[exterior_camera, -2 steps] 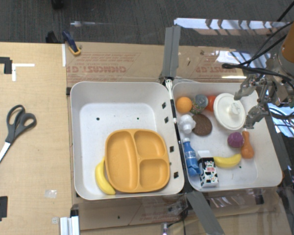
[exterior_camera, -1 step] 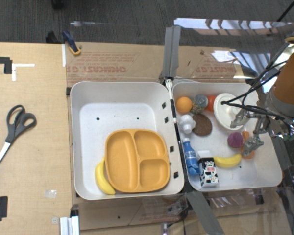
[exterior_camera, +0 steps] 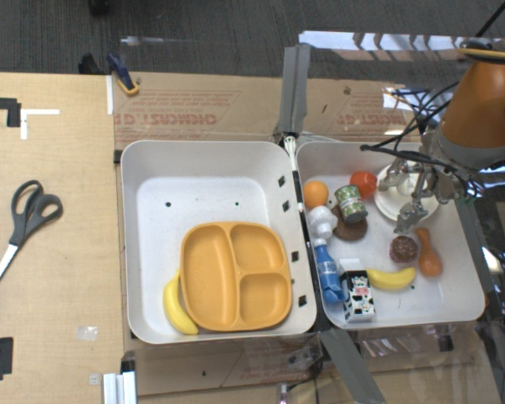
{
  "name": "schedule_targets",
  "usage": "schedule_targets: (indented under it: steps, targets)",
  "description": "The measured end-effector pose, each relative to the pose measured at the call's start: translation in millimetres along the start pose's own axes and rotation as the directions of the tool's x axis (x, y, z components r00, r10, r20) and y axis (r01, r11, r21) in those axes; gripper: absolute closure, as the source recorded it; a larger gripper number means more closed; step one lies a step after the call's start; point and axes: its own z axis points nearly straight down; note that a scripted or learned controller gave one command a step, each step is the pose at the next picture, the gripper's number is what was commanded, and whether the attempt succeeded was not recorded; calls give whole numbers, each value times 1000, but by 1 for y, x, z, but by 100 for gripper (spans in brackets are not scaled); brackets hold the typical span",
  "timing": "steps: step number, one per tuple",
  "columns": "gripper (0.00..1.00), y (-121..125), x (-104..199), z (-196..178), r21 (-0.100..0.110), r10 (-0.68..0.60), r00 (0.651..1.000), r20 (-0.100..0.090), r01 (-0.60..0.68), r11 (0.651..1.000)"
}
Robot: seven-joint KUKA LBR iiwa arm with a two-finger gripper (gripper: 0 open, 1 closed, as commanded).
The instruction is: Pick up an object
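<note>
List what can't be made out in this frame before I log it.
- Gripper, camera view: small and cluttered by cables; whether the fingers are open or shut can't be told.
- Left-bin banana: mostly hidden under the yellow divided plate.
- Blue bottle: label too small to read.
- Arm: cut off at the right edge.

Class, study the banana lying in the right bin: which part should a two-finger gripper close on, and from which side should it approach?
Probably the middle of the banana, from straight above. It lies flat and nearly crosswise, so fingers should close across its narrow width; the carton crowds its left end.
</note>
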Motion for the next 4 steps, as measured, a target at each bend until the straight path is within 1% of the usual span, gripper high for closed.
schedule_targets:
  steps: [1, 2, 3, 4]
  targets:
    - [0, 63, -40, 13, -1, 113, 994, 1, -113, 994]
    - [0, 98, -32, 12, 1, 271, 963, 0, -271, 963]
    - [0, 69, 41, 12, 1, 290, 957, -3, -290, 957]
    - [0, 84, 84, 12, 1, 474, 881, -1, -474, 881]
